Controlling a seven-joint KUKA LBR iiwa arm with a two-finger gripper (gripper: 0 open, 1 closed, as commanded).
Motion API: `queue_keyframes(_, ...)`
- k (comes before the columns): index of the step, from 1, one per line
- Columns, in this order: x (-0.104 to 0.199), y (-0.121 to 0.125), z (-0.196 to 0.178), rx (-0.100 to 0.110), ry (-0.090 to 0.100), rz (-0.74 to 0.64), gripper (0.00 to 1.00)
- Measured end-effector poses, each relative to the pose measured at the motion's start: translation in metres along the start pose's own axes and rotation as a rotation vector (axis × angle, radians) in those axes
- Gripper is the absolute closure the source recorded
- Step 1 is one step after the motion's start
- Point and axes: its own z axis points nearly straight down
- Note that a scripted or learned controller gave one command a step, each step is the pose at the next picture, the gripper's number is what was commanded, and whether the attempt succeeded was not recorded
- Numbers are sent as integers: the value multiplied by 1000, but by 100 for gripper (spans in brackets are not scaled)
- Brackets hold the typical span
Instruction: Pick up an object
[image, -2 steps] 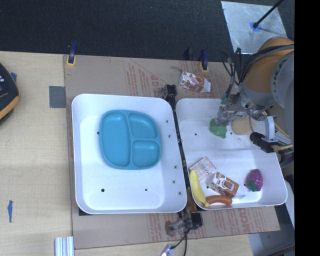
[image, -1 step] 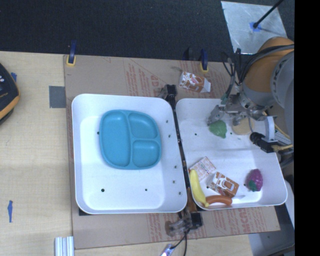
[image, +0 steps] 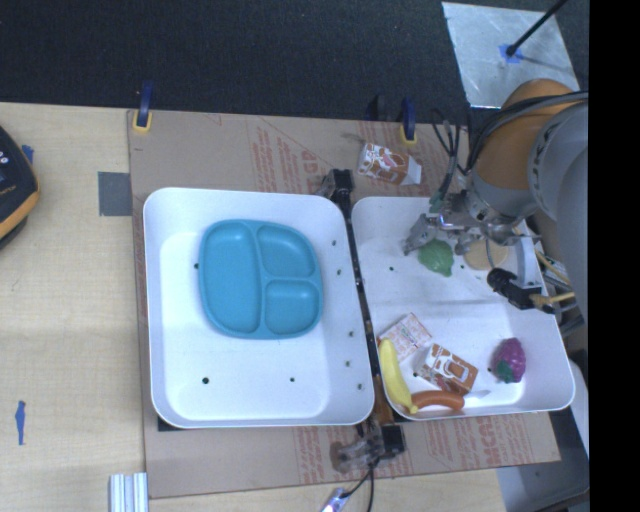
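My gripper (image: 437, 234) hangs over the far part of the right bin (image: 470, 318), directly above and touching or nearly touching a small green object (image: 437, 261). At this slant I cannot see whether the green object is between its fingers. Along the bin's near side lie a yellow banana (image: 393, 375), an orange sausage (image: 437, 402), two snack packets (image: 447, 367) and a purple fruit (image: 509, 360).
The left bin (image: 180, 360) holds a blue divided plate (image: 262, 277). Another snack packet (image: 388, 163) lies on the cardboard beyond the right bin. The arm's grey and orange body (image: 535, 150) crowds the far right corner. A dark device (image: 12, 190) sits at the bench's left edge.
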Motion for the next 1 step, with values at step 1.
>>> queue_keyframes(1,-23,0,0,-3,0,3,0)
